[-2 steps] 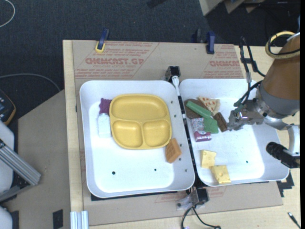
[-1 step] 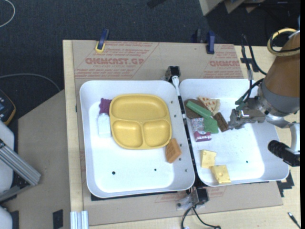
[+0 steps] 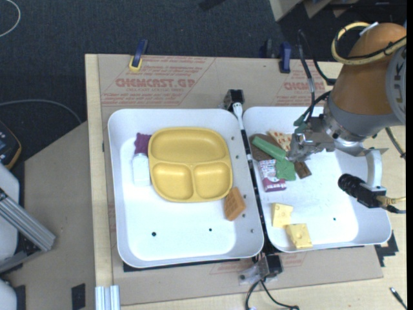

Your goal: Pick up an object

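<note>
**Tool hovering over the right bin's clutter**

While the arm is reaching in from the right, the nearest things are lying toward the front of the right bin: a yellow block and, just behind it, a paler yellow piece. Beside them in the left bin, a small brown piece is leaning at the front corner of a yellow divided tray, which is sitting across most of that bin's middle. A white bottle with a purple cap is lying along the tray's left side.

Farther back in the right bin, a maroon-and-white packet is lying near the dividing wall, with a green piece touching it and a long green object slanting behind. The tool is hanging right over this cluster, next to a brown item; whether its fingers are spread or closed, I cannot tell. Both bins are resting on a cardboard-covered worktop.
</note>
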`<action>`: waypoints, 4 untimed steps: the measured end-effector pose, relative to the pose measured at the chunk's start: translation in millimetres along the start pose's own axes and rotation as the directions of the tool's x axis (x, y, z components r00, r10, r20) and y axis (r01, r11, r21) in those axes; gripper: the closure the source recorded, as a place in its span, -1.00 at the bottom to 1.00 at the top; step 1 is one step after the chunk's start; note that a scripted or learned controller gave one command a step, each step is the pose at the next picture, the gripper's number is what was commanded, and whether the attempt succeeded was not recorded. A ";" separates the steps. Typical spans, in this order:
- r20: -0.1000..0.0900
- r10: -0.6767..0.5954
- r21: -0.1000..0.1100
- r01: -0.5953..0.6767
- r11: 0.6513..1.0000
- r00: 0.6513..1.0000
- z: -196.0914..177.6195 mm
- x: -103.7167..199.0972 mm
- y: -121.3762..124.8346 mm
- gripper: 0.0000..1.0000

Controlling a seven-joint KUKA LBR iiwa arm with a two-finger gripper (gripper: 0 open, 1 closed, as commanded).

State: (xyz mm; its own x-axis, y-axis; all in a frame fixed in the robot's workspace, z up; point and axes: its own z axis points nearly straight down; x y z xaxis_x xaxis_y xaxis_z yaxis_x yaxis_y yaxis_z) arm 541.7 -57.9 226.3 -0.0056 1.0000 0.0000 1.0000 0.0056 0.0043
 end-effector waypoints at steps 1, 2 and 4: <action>0.000 0.000 -0.002 0.000 1.000 1.000 -8.9 32.2 46.7 1.00; 0.000 0.002 -0.001 -0.002 1.000 1.000 -4.0 56.9 87.5 1.00; 0.000 0.005 0.001 -0.005 1.000 1.000 -5.5 64.8 78.1 1.00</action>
